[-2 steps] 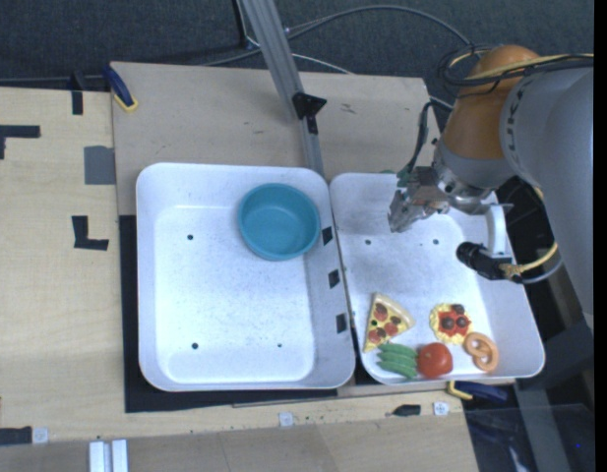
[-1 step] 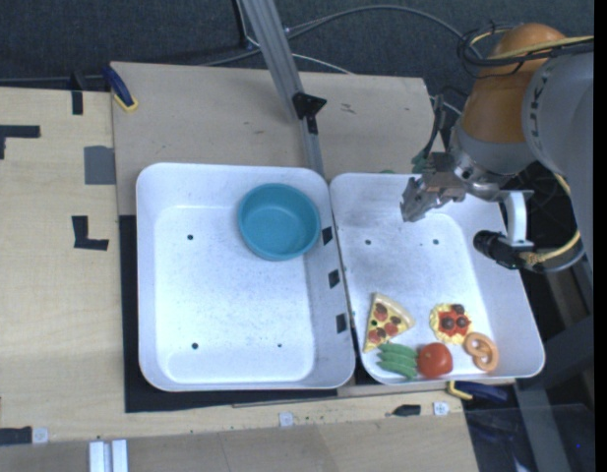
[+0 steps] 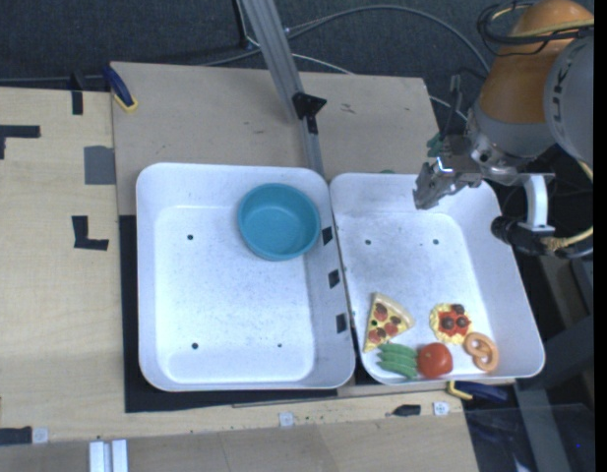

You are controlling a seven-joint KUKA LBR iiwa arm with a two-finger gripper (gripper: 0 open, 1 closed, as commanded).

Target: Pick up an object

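Gripper (image 3: 428, 193): above far edge of right bin (image 3: 500, 264), finger state cannot be told | Toy food at near end of right bin: pizza slice (image 3: 386, 321), tomato (image 3: 435, 360), pretzel (image 3: 480, 350), green pod (image 3: 398, 360) | Left bin (image 3: 165, 264): blue bowl (image 3: 277, 221), far side

Tan bench (image 3: 47, 264), dark carpet floor (image 3: 87, 18) behind.

Glossy blue plastic bowl (image 3: 277, 221), speckled white bins (image 3: 175, 293)
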